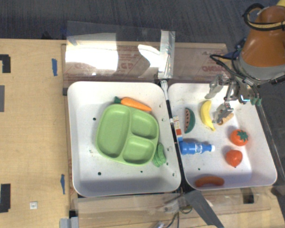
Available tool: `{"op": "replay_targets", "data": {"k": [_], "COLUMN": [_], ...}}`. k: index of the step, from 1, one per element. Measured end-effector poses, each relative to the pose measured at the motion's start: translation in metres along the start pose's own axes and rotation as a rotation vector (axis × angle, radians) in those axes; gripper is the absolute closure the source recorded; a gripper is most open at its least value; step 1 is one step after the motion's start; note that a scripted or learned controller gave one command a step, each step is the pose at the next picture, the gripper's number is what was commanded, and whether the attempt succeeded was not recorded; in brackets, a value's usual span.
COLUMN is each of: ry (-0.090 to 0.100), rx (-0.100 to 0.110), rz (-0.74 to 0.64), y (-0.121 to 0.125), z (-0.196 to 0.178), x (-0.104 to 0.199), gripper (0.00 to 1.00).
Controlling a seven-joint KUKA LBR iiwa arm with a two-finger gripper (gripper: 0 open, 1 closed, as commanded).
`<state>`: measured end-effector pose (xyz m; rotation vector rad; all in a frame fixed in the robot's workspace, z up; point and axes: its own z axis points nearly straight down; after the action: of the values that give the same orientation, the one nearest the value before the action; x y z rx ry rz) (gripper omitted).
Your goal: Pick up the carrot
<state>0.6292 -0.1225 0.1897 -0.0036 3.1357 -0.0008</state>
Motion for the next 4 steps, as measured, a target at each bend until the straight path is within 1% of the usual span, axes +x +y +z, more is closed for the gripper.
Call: {"op": "replay_targets", "data": {"k": [1,2,3,4], "ry": [0.002,0.003,-0.004,-0.006], "rx": [-0.002,-0.004,-0.002,0.003], "rz": [-0.079,-0.148,-0.146,-0.298], "y": [0.051,0.113,0.112,0.018], "z": [0.003,0.004,-0.008,-0.091], "x": [0.076,0.106,0.103,0.093], "gripper": [0.0,0.0,1.0,1.0]}}
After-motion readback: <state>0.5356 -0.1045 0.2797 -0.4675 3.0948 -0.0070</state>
